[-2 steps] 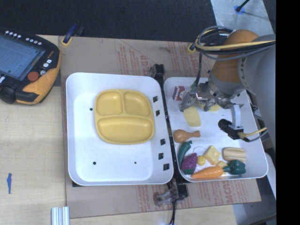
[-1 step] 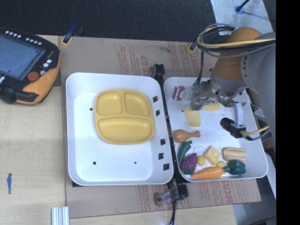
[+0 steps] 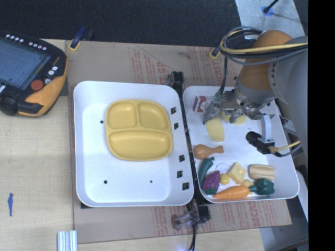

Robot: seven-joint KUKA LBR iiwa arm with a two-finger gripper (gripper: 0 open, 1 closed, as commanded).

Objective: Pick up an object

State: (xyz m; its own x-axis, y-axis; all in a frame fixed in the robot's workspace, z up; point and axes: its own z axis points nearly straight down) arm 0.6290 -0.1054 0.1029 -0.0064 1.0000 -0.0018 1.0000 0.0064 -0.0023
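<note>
My gripper [image 3: 223,112] hangs low over the back of the right bin [image 3: 285,163], under the grey wrist and its orange band. Just in front of it lies a pale yellow block [image 3: 215,130]. A small yellow piece [image 3: 238,120] peeks out at its right side. Left of the gripper, in the bin's back corner, stands a red and white carton [image 3: 198,104]. Nothing visibly sits in the gripper.
In the right bin's front lie a drumstick [image 3: 208,151], green pepper [image 3: 205,167], purple grapes [image 3: 211,181], carrot [image 3: 232,193], cheese wedge [image 3: 236,172] and bread roll [image 3: 260,171]. A yellow divided plate [image 3: 139,129] sits in the left bin [image 3: 89,166]. A teach pendant [image 3: 29,75] lies far left.
</note>
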